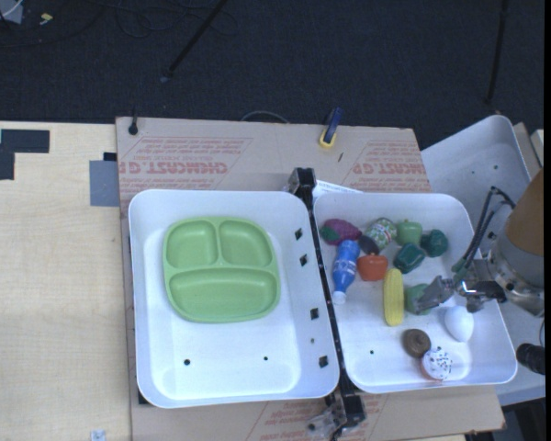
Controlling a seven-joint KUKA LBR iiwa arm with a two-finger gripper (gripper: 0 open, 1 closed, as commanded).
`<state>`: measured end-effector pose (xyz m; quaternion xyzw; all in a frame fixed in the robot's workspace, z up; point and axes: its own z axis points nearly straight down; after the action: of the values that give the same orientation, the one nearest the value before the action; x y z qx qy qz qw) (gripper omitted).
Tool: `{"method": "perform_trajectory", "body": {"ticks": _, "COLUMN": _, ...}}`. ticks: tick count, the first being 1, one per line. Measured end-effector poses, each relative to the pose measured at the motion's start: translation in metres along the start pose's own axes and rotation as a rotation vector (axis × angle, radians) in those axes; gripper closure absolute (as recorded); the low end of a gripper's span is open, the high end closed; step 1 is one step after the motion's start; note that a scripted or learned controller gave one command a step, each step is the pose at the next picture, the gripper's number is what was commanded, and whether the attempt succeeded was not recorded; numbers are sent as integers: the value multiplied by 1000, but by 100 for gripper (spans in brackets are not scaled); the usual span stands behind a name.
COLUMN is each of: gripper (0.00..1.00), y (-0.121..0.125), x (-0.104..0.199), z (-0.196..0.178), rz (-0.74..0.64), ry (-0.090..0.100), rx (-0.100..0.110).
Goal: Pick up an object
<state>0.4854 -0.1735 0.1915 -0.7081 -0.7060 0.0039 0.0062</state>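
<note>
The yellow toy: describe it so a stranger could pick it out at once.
Look in the right bin, the crowded one. Near its middle, just below an orange-red toy and right of a blue bottle, lies the yellow toy. It is the only yellow, long, upright piece there.

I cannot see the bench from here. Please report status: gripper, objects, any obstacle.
Gripper low in right bin, beside yellow object. Nothing seen between its fingers. White egg-shaped object close below, green toys crowded above.
</note>
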Motion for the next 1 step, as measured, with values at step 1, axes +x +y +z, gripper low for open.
{"method": "perform_trajectory", "body": {"ticks": 1, "gripper": 0, "y": 3, "x": 0, "z": -6, "rz": -2, "ry": -3, "rx": -13}}
